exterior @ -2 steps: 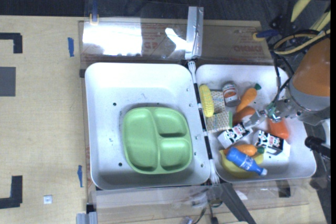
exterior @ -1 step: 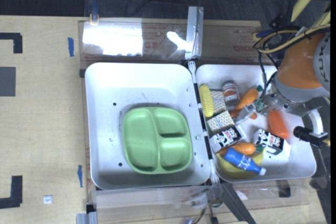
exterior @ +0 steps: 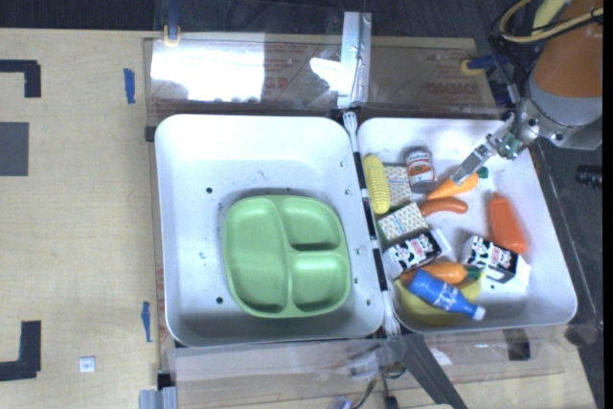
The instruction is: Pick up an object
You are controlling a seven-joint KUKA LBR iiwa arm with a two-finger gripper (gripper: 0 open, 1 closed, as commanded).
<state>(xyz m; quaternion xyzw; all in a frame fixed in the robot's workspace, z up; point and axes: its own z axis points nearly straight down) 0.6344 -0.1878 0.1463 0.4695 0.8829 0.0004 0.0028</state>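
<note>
The right bin (exterior: 551, 297) holds a pile of toy foods. Among them are a yellow corn cob (exterior: 376, 184), a small can (exterior: 419, 168), an orange carrot (exterior: 446, 202), a red-orange pepper (exterior: 506, 221), a checkered box (exterior: 402, 221), two cow-patterned cartons (exterior: 415, 252) (exterior: 494, 260), a blue bottle (exterior: 446, 295), an orange (exterior: 448, 273) and a banana (exterior: 420, 307). My gripper (exterior: 466, 171) reaches in from the upper right. Its tip is low, right at the upper end of the carrot. Nothing visibly hangs from it.
A green divided plate (exterior: 285, 254) lies in the left bin (exterior: 192, 158). A clear plastic panel (exterior: 259, 62) stands behind the bins. The rims of the two bins meet in a ridge (exterior: 362, 206) between them. The arm's orange band (exterior: 573, 62) is at the upper right.
</note>
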